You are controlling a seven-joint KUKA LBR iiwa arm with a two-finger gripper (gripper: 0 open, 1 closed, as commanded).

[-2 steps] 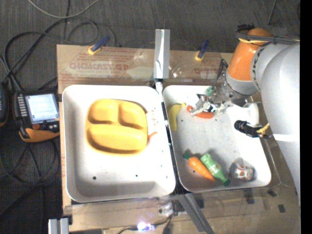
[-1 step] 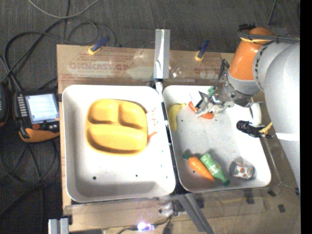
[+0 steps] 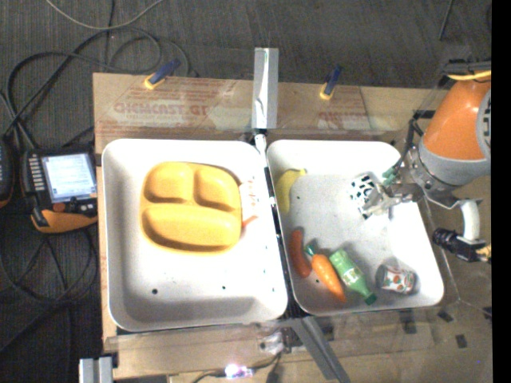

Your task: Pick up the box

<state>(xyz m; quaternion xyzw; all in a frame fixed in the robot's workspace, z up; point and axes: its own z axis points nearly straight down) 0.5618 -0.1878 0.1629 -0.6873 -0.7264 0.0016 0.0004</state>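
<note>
Black-and-white patterned box [image 3: 364, 188]

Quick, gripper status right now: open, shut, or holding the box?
Gripper: cannot be told; it sits in the right bin right beside the black-and-white box.

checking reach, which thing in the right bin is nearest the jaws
The black-and-white patterned box, right beside the gripper; the carrot, green bottle and can lie farther toward the bin's near edge.

This looks like a robot lab. Loose black cables [image 3: 88, 46] lie on the grey carpet floor [image 3: 335, 14]. A small screen box [image 3: 62, 175] sits beside the brown board bench [image 3: 200, 106].
</note>
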